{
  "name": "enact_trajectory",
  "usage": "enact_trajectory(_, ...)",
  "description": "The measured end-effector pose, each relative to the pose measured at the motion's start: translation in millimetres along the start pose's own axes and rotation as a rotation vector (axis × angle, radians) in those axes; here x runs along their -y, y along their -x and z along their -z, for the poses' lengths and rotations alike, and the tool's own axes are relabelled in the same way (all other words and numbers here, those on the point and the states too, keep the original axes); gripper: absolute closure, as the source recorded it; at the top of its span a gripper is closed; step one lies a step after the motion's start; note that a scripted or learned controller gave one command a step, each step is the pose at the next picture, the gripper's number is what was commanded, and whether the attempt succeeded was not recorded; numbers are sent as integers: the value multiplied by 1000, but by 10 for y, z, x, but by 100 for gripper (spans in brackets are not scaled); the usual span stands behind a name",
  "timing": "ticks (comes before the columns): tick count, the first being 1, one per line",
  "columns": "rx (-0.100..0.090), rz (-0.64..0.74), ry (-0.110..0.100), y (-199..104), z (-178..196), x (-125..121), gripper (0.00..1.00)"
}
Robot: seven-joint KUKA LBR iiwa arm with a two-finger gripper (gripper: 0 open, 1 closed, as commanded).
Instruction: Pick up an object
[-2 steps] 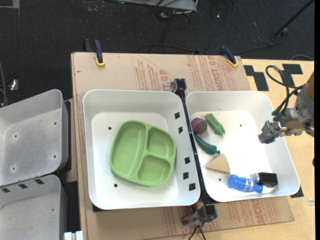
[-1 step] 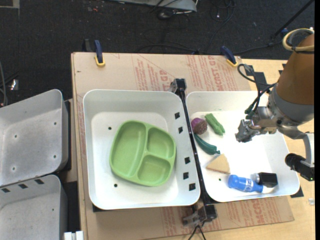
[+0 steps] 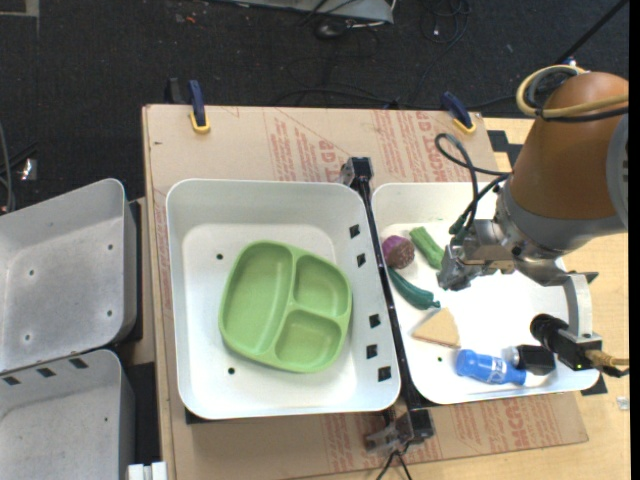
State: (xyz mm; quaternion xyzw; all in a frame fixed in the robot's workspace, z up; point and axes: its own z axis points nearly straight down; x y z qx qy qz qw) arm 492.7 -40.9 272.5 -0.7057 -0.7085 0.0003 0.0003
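Gripper (image 3: 452, 271) sits low over the right bin (image 3: 440, 200), just right of the small cluster of toys I could go for; from my seat the wrist hides the tips, so whether it is wide or closed I cannot tell, and I see nothing carried in it.

Nearest to it is the green bean (image 3: 428, 245), lying at a slant just left of the tool. A second, darker green piece (image 3: 410, 288) curves below that, and a purple ball (image 3: 399, 252) rests at the bin's left wall, touching or almost touching the two green bits. Nearer to me lies a tan wedge (image 3: 438, 329), and nearer still a blue bottle (image 3: 490, 368) on its side by the near rim.

Across the divider, the left bin (image 3: 190, 218) holds a green divided plate (image 3: 285, 306), well apart from the arm (image 3: 570, 163).

My read: the approach is done or nearly so, but no pick is made yet. Every item lies on the bin floor. What remains is closing on one piece, most likely the bean, and lifting it clear.
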Motion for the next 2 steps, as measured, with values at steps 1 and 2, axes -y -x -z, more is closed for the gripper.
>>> enact_trajectory(1, 0, 2, 1, -490, 18, -70, 100)
enact_trajectory(2, 0, 3, -2, -1012, -193, -171, 100)
